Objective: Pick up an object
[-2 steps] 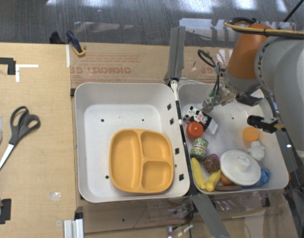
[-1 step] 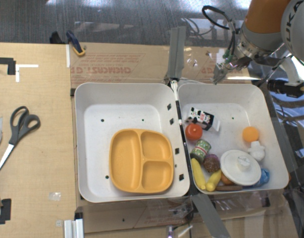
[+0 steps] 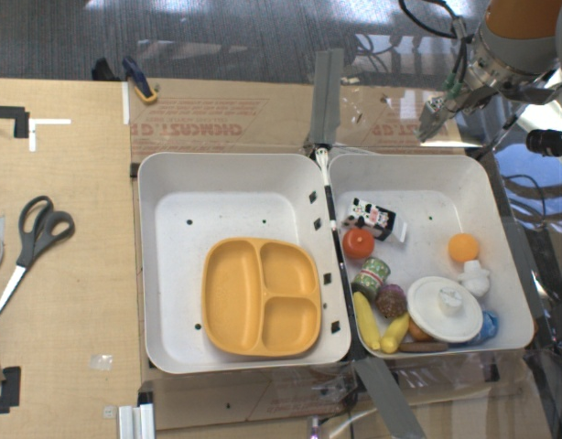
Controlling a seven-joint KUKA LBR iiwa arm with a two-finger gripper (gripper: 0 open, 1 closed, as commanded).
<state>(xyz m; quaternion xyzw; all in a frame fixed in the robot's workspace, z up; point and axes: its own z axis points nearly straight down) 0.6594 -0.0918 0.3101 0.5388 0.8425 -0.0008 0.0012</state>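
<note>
Over the table's far right corner, nothing in my grip.

The pale wooden table (image 3: 61, 245) carries two white bins; the left bin (image 3: 171, 199) holds a yellow divided tray (image 3: 261, 295), the right bin (image 3: 427, 176) a white lid (image 3: 444, 307), banana (image 3: 368, 323), orange ball (image 3: 463, 247) and red tomato (image 3: 359, 242) along its near edge. Scissors (image 3: 29, 240) lie at the table's left edge. My fingers (image 3: 434, 115) hang beyond the right bin's far rim; whether they're apart I cannot tell.

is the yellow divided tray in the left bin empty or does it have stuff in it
Empty. The yellow tray lies flat in the left bin, and all three compartments show bare yellow plastic.
</note>
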